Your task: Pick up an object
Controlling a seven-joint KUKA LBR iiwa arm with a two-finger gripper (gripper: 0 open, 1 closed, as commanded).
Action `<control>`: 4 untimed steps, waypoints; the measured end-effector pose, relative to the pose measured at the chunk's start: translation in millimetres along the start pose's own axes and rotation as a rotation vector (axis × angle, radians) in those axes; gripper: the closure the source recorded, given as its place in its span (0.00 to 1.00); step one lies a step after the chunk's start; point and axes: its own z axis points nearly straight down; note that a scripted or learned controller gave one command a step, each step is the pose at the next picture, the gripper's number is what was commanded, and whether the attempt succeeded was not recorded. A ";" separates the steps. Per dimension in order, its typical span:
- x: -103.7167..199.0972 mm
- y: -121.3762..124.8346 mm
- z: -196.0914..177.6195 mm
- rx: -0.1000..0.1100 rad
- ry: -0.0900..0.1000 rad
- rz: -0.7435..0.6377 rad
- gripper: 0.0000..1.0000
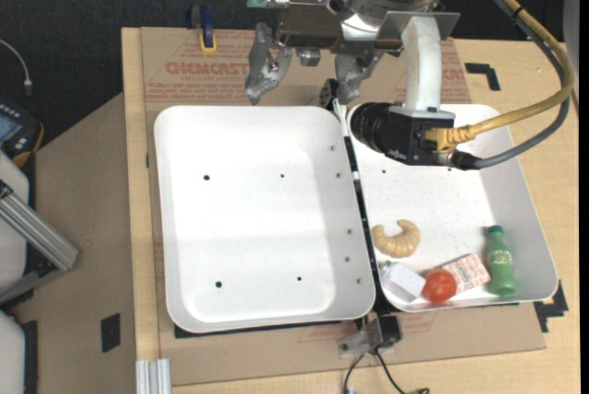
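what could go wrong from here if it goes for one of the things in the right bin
The tan croissant-shaped toy, white packet, red tomato-like ball and green plastic bottle are bunched in the near corner of the right white bin, so a grasp may catch two things or slip off.

The gripper sits at the far rim, above the bins' shared wall, so a descent there might clip it.

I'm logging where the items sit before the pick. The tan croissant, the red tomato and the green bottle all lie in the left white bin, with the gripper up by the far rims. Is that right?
Not quite. The camera view shows the tan croissant, the red tomato and the green bottle in the right white bin, not the left white bin. The gripper is indeed up by the far rims.
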 end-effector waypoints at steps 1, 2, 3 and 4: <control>0.0 0.0 0.0 0.000 0.000 0.000 0.00; 0.0 0.0 0.0 0.000 0.000 0.000 0.00; 0.7 0.3 -10.9 -0.003 0.001 -0.001 1.00; -0.3 -0.6 61.1 0.010 -0.005 0.003 1.00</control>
